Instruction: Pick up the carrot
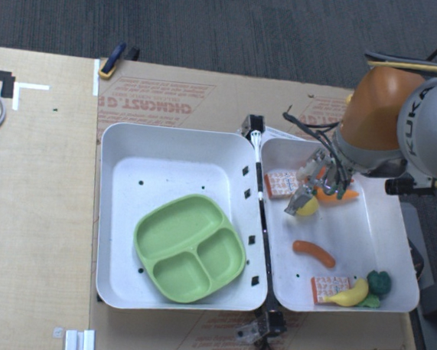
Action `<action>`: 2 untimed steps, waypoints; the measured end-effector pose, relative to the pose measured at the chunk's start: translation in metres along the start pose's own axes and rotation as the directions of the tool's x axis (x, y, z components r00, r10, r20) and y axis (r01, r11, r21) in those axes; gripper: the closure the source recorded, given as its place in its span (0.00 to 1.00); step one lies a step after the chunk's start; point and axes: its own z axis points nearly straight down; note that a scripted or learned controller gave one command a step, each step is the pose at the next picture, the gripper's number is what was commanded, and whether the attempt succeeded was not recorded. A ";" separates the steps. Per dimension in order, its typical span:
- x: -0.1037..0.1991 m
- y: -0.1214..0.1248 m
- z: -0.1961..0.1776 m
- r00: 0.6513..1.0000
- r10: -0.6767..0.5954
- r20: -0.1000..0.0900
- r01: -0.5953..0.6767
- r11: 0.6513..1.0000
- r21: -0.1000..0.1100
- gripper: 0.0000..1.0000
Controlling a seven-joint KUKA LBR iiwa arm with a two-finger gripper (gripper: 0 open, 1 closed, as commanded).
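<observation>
On the left of the bench, the first white bin [114,222] holds a green divided plate [189,247] lying flat, its three compartments bare. Across the black clips at the shared rim, the right-hand bin [386,233] is more crowded: a small red-and-white packet [280,184] lies near its left wall, a reddish sausage [314,253] sits near the middle, and a second packet [329,287], a banana [349,293] and a dark green vegetable [379,283] bunch together at the near right corner. Up in the far part of this bin the gripper [314,193] hangs low over a yellow object [307,207] and the carrot [332,194] (only an orange sliver with a green tip shows past the fingers). Cables and the wrist cover most of it, so whether the gripper is gripping the carrot, or how wide it stands, cannot be told. Further right, the arm [408,119] with its orange band fills the corner, cut off by the frame edge.
</observation>
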 end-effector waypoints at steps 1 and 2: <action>0.001 -0.046 0.010 0.931 -0.366 -0.001 0.366 0.931 0.000 0.00; 0.000 -0.045 0.000 0.933 -0.361 0.004 0.361 0.933 -0.002 1.00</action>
